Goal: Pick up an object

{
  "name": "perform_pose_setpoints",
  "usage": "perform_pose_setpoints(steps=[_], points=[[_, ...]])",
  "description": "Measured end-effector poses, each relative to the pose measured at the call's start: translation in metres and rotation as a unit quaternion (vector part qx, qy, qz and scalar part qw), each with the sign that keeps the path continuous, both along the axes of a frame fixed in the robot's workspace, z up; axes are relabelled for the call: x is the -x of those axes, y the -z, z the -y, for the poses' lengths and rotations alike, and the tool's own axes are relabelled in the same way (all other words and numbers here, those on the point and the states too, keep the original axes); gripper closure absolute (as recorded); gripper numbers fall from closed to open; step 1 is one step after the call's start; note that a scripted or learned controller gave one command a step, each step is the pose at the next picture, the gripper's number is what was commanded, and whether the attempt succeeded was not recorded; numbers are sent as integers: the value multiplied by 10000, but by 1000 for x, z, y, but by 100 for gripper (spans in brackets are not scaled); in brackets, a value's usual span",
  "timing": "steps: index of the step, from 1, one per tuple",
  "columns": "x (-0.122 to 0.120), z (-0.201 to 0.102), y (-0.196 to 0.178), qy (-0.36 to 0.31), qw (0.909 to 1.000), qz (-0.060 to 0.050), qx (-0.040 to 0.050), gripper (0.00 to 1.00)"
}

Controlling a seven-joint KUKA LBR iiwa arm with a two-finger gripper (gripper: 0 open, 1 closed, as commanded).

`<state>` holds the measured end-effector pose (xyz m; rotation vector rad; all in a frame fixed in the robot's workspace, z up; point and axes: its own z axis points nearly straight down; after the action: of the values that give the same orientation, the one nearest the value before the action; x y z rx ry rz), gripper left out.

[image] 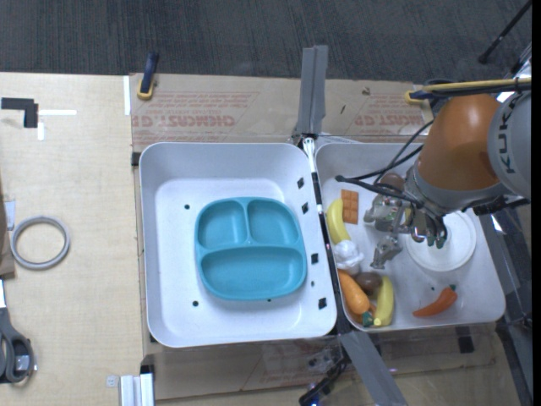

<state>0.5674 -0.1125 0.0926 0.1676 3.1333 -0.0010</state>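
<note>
Bins first: the left bin (161, 252) carries a blue divided plate (251, 249); the right bin (482, 299) carries the food items, and your arm (461, 146) stands over it from the right.

Candidates for the pick, largest down: a white round dish (444, 245) under the wrist; a yellow banana (336, 222) along the left wall; an orange carrot (353, 293) near the front, beside a second banana (385, 301); an orange-red pepper (436, 303) lying apart at the front right; an orange block (349, 205); a small white piece (345, 253).

Advice on the step: choose the pepper, or the banana by the wall, since both lie clear of neighbours. Avoid the front cluster, where carrot and second banana touch. Centre over the item's middle and close across its narrow width before you descend fully.

Gripper (385, 252): it hangs above the bin floor near the white piece. Nothing is seen held. You cannot tell from this angle how far it is spread.
</note>
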Motion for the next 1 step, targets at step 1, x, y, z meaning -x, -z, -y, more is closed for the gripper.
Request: perform_pose_setpoints(steps=[1], points=[[63, -11, 1, 521, 9986, -10, -4, 0]])
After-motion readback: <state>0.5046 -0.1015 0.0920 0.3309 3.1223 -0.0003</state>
